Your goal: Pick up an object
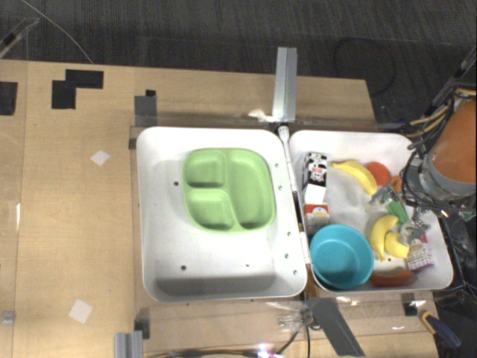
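Your pickable things all sit in the right bin. A blue bowl stands at its near left corner, touching the divider side. Beside it to the right lies a yellow banana, and a second banana lies further back, curving toward a red-orange piece near the far wall. Against the bin's left wall you see a small carton with a black-and-white cow pattern, and just in front of it a white and red box. A small green item rests between the two bananas, and a patterned packet lies by the right wall, with a red piece along the near wall next to the bowl.

The claw hangs low over the right side of this bin, close to the nearer banana; whether its fingers are apart or together, you cannot tell from here, and nothing is seen clamped in it. The arm with its orange band enters above it.

The left bin holds a green divided tray, lying flat near its middle. Both bins rest on the wooden bench.
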You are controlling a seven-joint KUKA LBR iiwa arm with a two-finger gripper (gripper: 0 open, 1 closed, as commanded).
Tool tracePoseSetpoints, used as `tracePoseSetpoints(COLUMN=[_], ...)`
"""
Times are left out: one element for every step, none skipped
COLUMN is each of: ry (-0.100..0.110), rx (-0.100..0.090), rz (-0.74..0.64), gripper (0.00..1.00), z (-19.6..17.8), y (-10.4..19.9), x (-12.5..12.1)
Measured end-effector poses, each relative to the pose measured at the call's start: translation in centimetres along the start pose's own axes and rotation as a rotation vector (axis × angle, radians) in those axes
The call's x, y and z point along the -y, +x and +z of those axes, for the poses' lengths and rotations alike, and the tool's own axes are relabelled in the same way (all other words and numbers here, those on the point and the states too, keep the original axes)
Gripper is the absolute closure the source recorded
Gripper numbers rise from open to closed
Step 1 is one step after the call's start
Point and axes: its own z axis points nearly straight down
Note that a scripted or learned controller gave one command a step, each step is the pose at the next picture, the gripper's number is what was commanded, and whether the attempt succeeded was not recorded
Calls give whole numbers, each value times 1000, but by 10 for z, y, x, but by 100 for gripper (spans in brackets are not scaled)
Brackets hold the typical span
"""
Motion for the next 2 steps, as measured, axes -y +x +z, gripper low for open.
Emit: tracePoseSetpoints(ry=[28, 28], rx=[13, 16], rz=[19, 23], gripper=[0, 0], z=[3, 4], y=[-4, -1], x=[-22, -32])
